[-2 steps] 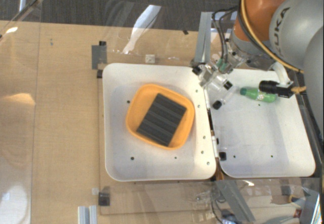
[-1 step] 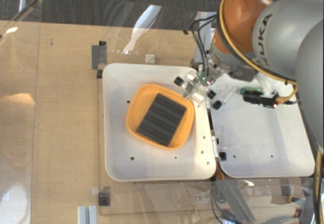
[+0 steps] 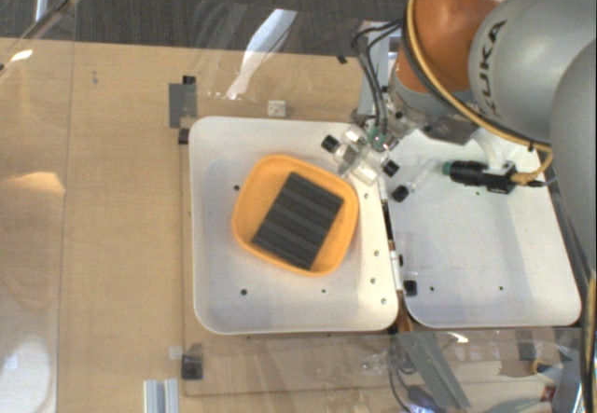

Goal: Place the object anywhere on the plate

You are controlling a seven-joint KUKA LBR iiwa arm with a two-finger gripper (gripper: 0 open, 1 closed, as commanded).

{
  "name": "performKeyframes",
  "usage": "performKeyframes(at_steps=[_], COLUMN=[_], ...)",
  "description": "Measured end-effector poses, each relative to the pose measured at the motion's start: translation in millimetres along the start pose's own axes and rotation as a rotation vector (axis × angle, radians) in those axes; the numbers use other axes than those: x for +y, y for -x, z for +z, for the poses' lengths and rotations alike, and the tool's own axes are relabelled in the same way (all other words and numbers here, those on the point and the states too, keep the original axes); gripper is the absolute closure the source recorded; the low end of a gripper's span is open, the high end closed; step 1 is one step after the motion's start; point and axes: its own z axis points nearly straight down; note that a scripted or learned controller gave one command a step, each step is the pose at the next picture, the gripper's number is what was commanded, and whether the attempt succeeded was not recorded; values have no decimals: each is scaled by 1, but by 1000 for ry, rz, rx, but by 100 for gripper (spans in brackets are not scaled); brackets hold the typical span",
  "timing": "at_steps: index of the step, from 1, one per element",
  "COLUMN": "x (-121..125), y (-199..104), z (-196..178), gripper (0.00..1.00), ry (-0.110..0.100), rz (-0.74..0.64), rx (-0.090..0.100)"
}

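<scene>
Camera view: dark ribbed object (image 3: 298, 220) is seen lying on the orange plate (image 3: 244, 215)
Gripper (image 3: 366, 155) is held over the bins' shared edge; its claw state cannot be told

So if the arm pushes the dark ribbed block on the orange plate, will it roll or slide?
The dark ribbed block looks flat and rectangular, so it would probably slide, not roll. It lies low, so tipping seems unlikely. The raised rim of the orange plate may stop it.
</scene>
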Motion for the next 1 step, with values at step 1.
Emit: performKeyframes(at_steps=[1], x=[0], y=[0], z=[0], gripper=[0], ry=[0], rz=[0], rx=[0])
